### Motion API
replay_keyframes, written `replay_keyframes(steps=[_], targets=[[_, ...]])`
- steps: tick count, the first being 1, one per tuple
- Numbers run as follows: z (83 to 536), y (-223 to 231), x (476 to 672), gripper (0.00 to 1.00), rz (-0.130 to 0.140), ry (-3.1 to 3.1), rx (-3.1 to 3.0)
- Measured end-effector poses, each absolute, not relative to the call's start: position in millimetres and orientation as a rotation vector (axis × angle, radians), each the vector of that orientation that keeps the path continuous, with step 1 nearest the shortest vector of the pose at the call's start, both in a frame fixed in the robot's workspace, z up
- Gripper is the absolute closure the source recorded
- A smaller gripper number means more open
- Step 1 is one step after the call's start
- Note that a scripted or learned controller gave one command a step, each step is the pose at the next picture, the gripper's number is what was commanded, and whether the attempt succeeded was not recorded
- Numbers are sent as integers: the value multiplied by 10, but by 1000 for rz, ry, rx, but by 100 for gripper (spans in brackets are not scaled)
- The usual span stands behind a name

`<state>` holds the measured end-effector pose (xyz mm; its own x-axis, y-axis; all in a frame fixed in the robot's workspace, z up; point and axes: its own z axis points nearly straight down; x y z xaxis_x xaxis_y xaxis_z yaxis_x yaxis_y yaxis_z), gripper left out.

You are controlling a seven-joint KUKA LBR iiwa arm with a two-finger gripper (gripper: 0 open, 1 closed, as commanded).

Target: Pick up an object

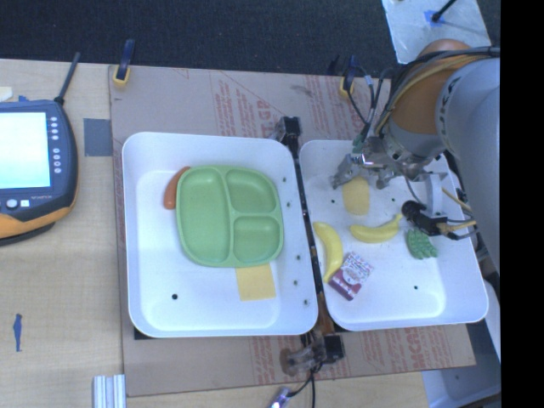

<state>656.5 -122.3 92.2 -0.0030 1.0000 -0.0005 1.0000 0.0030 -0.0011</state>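
Note:
My gripper [364, 174] hangs over the far left part of the right bin [459, 300], fingers open and nothing between them. Just in front of it lies a pale yellow block [357, 197], close under the fingertips. Further forward in the same bin are a large banana [329, 246], a smaller banana [376, 229], a green leafy toy [420, 244] and a red-and-white packet [352, 276]. The left bin [149, 300] holds a green divided plate [229, 215], an orange-red sausage [173, 188] partly tucked under the plate's edge, and a flat yellow slice [256, 282].
The grey arm with its orange band [425, 100] fills the far right above the right bin. A teach pendant with a white screen [30, 164] lies on the bench to the left. Clamps [291, 129] sit at the ridge between the bins.

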Motion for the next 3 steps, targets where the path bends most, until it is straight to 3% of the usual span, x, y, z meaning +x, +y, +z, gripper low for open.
replay_keyframes(steps=[2, 3], targets=[[923, -1288, 6567, 0, 1, -2225, -2220], [916, -1101, 6008, 0, 6, -2223, -2216]])
